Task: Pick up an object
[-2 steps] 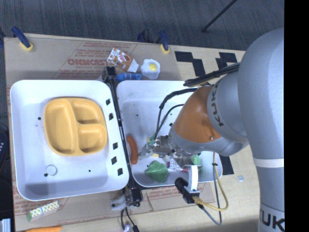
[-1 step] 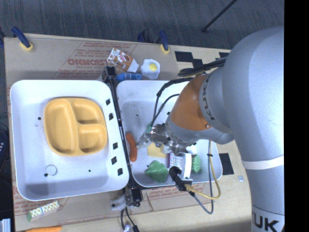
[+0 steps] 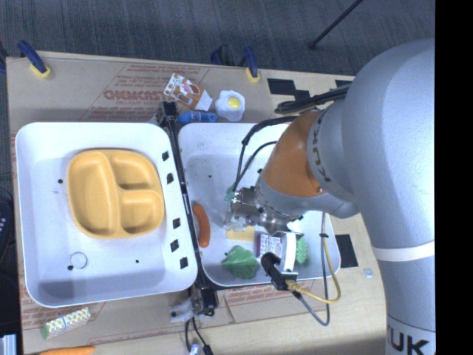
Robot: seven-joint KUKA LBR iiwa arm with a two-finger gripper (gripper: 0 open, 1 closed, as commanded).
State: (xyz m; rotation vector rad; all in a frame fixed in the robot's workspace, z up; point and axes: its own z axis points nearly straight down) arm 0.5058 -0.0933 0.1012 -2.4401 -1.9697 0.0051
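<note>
Arm's wrist covers much of the right bin (image 3: 203, 143); gripper (image 3: 240, 217) mostly hidden, can't tell its state. Carrot (image 3: 202, 225), green piece (image 3: 240, 261) partly visible.

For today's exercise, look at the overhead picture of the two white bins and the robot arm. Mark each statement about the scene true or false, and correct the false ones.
1. The yellow divided tray lies in the left bin. True.
2. The orange carrot-like piece lies in the left bin. False: it lies in the right bin, along its left wall.
3. The green leafy item sits near the right bin's front edge. True.
4. The arm's claw is over the left bin. False: it is over the right bin.
5. Blue clamps grip the bench's far edge. True.
</note>
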